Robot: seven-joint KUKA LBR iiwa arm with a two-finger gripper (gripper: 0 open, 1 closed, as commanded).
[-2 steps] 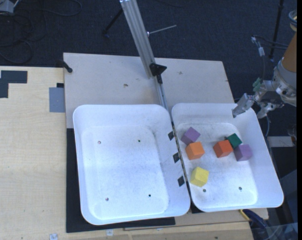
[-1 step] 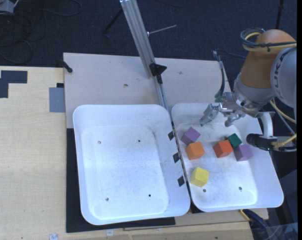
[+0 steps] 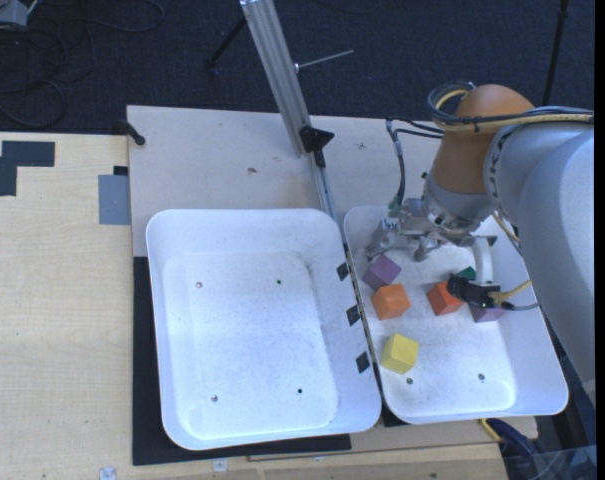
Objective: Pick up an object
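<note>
— Blocks, where are they?

— All in my right bin (image 3: 522, 393): yellow block (image 3: 400, 352) nearest, by the left wall; orange block (image 3: 390, 301) and red block (image 3: 444, 297) mid-bin; purple block (image 3: 384, 269) beyond.

— Which step?

— Approach, I'd judge. My gripper (image 3: 417, 230) hangs at the far edge, near purple. Next: come down squarely over one block.

— Holding anything?

— Nothing visibly; how far it's open, I cannot tell.

A pale wooden bench (image 3: 52, 268) stands on a dark carpet floor (image 3: 132, 48). Black cables (image 3: 22, 78) lie on the floor, and a slanted metal rail (image 3: 277, 58) rises behind.
</note>
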